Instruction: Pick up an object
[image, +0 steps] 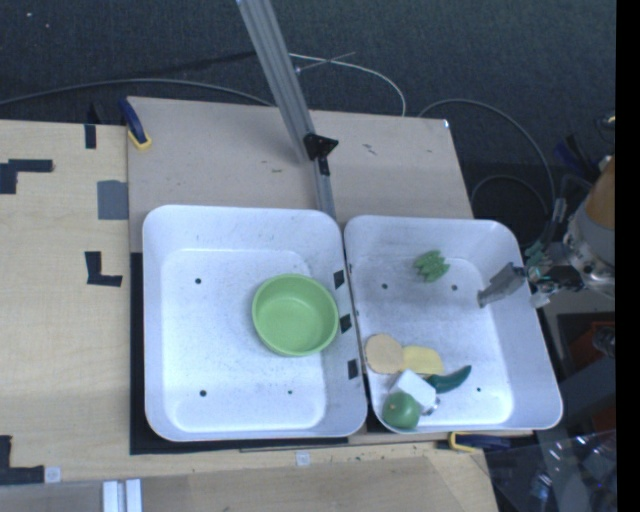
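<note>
Nothing is lifted yet: the left bin (180, 300) holds a green bowl (294, 315); the right bin (500, 330) holds the small pieces, clustered near its front edge; the tool (497, 285) hovers at its right side, grip state unreadable.

Pale wooden bench (60, 330) on dark carpet (480, 50), cables (370, 70) trailing.

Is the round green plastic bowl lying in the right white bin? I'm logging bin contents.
No, the round green plastic bowl sits in the left white bin.
</note>
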